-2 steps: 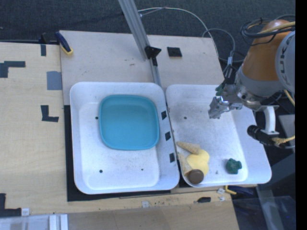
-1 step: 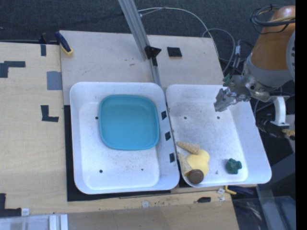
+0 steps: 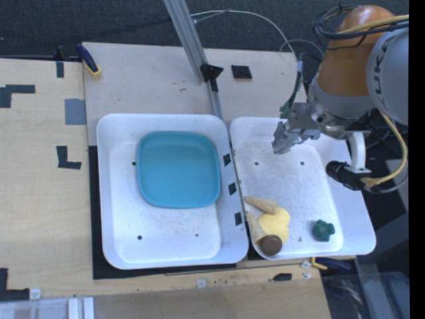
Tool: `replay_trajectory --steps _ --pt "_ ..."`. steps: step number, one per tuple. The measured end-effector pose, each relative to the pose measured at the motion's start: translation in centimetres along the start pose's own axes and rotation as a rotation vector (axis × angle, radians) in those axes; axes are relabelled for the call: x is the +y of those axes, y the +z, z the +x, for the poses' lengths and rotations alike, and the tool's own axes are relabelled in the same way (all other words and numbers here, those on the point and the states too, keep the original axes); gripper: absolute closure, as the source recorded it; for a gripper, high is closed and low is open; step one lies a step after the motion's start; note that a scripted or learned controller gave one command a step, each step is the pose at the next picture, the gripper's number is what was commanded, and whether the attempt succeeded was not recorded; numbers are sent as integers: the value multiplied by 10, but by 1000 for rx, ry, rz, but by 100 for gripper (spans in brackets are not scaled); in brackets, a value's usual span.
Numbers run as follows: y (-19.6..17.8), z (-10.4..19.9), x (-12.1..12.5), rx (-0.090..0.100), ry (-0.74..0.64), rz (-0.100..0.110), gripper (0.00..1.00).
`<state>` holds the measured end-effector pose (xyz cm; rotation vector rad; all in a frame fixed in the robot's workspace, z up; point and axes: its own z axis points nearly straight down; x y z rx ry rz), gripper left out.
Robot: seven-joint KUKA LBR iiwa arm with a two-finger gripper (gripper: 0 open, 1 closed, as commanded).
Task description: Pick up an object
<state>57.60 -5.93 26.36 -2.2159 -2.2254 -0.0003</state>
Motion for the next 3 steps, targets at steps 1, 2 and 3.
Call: replay_trajectory --steps 1,2,3 --pt "18 49 18 0 1 2 100" --pt "33 95 32 -1 0 1 100" --pt "39 147 42 -1 0 0 100"
